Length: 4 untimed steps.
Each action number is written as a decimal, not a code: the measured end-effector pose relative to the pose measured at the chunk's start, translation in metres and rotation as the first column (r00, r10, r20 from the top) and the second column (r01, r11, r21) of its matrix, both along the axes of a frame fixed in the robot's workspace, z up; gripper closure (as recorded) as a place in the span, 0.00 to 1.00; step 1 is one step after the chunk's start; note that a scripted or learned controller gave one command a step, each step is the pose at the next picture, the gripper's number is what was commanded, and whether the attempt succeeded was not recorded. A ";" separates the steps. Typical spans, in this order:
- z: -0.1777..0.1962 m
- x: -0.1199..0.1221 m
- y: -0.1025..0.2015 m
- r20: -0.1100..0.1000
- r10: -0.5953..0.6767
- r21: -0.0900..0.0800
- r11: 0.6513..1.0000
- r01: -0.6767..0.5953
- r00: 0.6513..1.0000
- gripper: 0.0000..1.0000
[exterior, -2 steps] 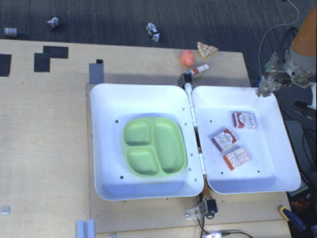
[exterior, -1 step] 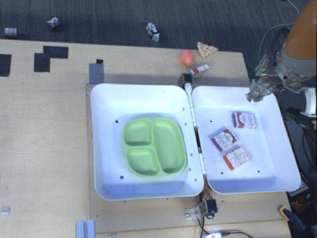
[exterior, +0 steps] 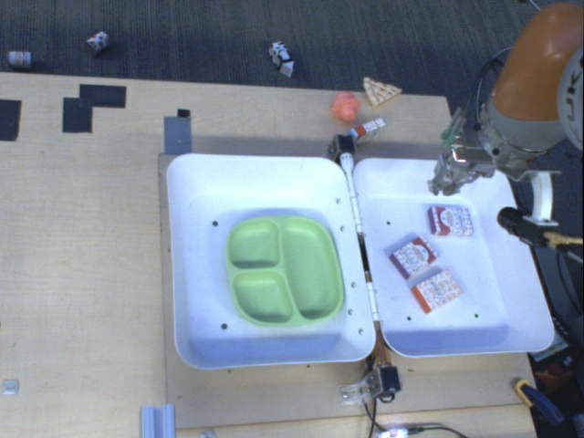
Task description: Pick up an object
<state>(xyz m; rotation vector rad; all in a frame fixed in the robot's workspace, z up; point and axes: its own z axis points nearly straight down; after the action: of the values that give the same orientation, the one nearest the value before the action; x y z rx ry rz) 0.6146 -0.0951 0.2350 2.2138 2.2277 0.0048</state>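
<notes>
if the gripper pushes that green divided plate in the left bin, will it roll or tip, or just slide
The green divided plate lies flat and wide in the left bin, so it would probably slide, not roll or tip. It looks like rigid, light plastic, and its raised rim may be awkward to pinch.

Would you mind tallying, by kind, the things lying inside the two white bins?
Green divided plates: 1, in the left bin
Small red-and-white packets: 3, in the right bin, at and
Total: 4
</notes>
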 end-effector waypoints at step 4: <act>-0.148 -0.021 -0.111 0.005 -0.004 -0.003 1.000 0.004 1.000 1.00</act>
<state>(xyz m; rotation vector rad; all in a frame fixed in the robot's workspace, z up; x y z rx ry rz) 0.5938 -0.2058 0.0869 2.2136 2.2195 0.0069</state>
